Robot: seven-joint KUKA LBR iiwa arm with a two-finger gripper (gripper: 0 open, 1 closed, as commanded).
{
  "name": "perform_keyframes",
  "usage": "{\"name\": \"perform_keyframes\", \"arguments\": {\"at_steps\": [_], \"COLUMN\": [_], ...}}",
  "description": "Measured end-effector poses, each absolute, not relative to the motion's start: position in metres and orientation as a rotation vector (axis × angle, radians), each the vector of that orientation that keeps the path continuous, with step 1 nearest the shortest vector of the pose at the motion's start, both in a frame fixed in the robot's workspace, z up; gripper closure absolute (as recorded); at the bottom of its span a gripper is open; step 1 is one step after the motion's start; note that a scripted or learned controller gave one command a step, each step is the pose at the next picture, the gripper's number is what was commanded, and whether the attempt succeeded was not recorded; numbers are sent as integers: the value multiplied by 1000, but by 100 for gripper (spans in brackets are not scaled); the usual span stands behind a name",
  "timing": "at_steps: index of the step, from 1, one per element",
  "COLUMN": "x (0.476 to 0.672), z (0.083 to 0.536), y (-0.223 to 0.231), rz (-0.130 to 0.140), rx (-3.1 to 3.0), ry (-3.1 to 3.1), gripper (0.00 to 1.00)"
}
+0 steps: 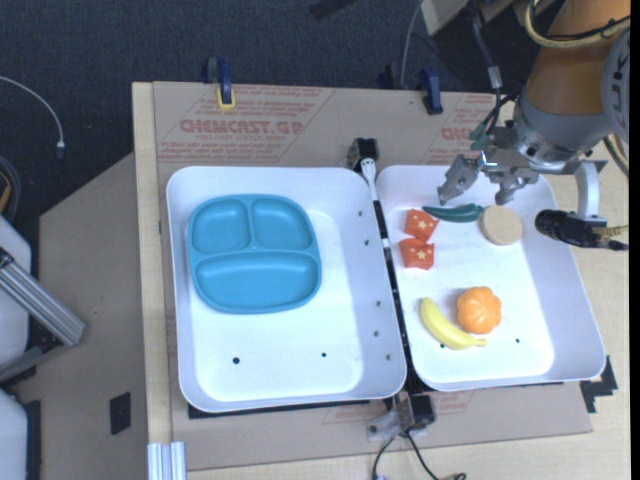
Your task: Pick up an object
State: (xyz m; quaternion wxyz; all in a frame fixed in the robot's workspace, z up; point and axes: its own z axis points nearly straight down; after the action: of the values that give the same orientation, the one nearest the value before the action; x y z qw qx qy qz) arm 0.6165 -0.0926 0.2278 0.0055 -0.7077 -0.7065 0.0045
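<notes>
The gripper (pixel 483 180) is hanging over the far part of the right bin (pixel 570 288), its two fingers spread apart with nothing between them. Just below the fingertips a green chilli pepper (pixel 455 212) is lying on the bin floor, close to the far edge. Beside it, toward the right edge of the bin, a pale round piece like a biscuit (pixel 502 226) is sitting. Two red strawberry pieces (pixel 419 238) are lying one behind the other along the bin's left edge, next to the divide between the bins. Nearer the front edge, an orange mandarin (pixel 479 309) is resting against a yellow banana (pixel 445 326), the two touching.

The left bin (pixel 270 368) is carrying a blue sectioned plate (pixel 255 252) in its far left part. Both bins are sitting side by side on a brown board (pixel 300 118) laid on the worktop (pixel 600 258), with blue clamps (pixel 224 80) gripping the board's far edge.
</notes>
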Motion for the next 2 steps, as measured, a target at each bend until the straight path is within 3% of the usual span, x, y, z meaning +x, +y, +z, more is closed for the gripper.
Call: {"name": "perform_keyframes", "arguments": {"at_steps": [1,2], "x": [619,625], "z": [235,188], "y": [-92,-87], "rz": [1,6], "rx": [-2220,-2215], "ry": [-2221,-2220], "gripper": [0,0]}}
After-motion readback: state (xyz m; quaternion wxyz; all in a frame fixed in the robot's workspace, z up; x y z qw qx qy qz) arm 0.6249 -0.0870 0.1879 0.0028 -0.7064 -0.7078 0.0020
